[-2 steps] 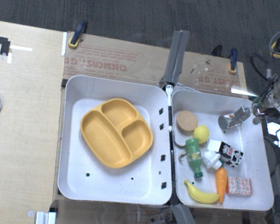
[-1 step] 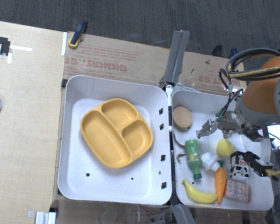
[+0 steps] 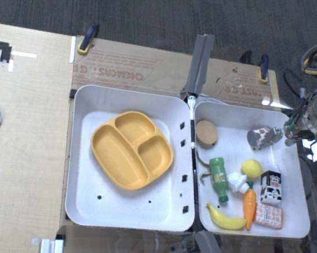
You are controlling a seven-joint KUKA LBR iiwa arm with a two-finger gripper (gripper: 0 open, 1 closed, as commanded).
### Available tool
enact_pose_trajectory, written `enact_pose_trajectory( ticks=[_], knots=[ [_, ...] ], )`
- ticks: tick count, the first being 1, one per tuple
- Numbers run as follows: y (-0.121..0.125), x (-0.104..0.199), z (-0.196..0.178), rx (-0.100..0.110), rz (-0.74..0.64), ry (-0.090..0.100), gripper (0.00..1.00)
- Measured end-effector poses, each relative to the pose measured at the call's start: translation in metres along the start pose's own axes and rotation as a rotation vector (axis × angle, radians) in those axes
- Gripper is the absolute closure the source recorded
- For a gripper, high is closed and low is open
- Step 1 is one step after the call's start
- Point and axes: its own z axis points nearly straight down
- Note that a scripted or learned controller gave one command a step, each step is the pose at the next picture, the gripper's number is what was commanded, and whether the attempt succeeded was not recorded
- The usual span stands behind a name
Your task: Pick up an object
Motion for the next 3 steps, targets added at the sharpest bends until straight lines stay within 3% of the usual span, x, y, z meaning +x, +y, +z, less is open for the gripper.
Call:
enact_pose_trajectory(
  ticks=[1,2,3],
  knots=[
    [-0.011,0.010,0.036,0.001,-0.221,0.003,0.00],
    [0.032,-0.013,0.065,-0.002,-0.384,0.000,0.00],
    [0.033,-0.014,0.057,-0.003,-0.383,-0.002,1.00]
  ],
)
